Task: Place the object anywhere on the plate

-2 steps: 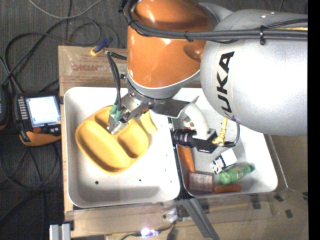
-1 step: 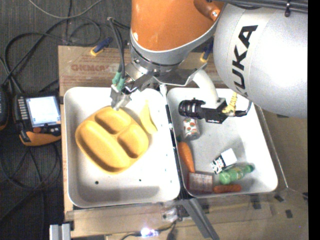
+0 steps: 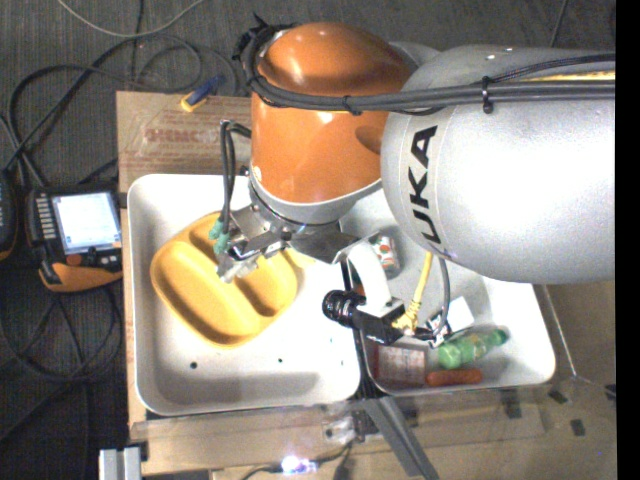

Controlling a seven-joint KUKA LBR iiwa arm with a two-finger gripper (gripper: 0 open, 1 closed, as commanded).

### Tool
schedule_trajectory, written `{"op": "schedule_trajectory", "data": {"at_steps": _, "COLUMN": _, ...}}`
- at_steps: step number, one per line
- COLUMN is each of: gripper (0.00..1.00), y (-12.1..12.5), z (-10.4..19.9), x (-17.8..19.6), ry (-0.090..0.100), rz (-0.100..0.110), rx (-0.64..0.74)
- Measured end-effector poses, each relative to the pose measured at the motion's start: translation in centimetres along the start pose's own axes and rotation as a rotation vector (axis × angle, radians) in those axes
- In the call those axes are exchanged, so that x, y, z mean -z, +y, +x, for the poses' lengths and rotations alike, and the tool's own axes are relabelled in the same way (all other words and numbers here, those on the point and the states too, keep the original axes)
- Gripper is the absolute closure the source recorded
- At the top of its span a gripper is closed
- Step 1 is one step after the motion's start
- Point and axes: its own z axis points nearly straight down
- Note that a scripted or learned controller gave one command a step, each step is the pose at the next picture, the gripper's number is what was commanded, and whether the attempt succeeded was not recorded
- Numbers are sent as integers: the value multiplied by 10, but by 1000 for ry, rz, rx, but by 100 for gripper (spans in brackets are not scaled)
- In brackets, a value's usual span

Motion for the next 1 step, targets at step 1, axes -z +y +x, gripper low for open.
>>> {"op": "schedule_trajectory", "data": {"at_steps": 1, "gripper": 100, "y": 83, "z": -45, "x": -15, "ry": -2, "rz": -2, "rx": 115}}
